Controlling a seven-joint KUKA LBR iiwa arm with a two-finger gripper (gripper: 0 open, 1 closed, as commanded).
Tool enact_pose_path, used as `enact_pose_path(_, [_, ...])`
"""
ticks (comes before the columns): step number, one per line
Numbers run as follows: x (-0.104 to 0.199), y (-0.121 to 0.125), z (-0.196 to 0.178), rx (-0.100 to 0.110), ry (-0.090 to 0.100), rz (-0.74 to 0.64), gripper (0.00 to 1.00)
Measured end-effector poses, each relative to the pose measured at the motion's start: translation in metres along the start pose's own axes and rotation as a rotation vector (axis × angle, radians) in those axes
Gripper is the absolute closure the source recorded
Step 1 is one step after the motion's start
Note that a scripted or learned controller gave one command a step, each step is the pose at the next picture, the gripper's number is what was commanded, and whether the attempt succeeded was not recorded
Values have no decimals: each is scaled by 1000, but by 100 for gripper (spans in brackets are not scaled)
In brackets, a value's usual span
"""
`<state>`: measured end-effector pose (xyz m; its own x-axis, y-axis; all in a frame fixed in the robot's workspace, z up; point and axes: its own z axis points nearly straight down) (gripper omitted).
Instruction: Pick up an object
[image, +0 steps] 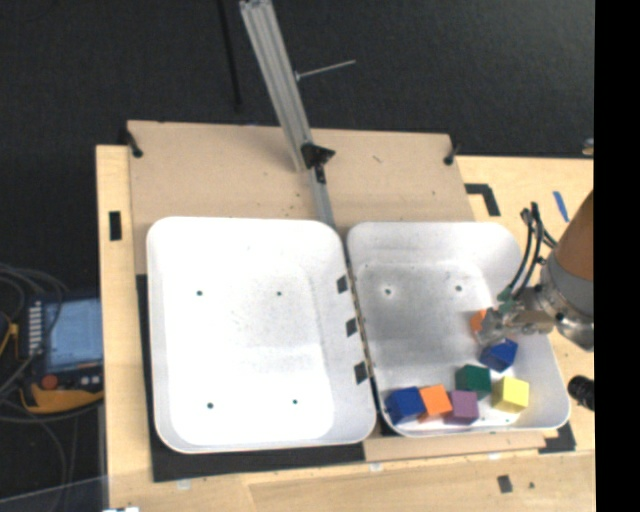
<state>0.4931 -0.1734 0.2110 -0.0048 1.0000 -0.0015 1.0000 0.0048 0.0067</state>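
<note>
Several small blocks lie in the right bin (420, 260), near its front right corner. Along the front wall sit a blue block (404, 403), an orange block (436, 400) and a purple block (464, 405). Behind them are a green block (474, 378), a yellow block (513, 392) and a second blue block (498, 354). A small orange piece (479, 320) shows right at the gripper's left side. The gripper (508, 320) hangs low over the bin's right side, just above the second blue block; the arm reaches in from the right.
The left bin (250, 330) lies beside the right one. A slanted metal pole (285, 90) rises behind the bins. A blue device and cables (70, 340) sit off the bench at the left.
</note>
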Motion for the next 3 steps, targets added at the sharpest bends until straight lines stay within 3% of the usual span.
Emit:
enact_pose_path(2, [110, 1, -23, 3, 3, -5, 100])
enact_pose_path(3, [166, 2, -15, 6, 2, -2, 100])
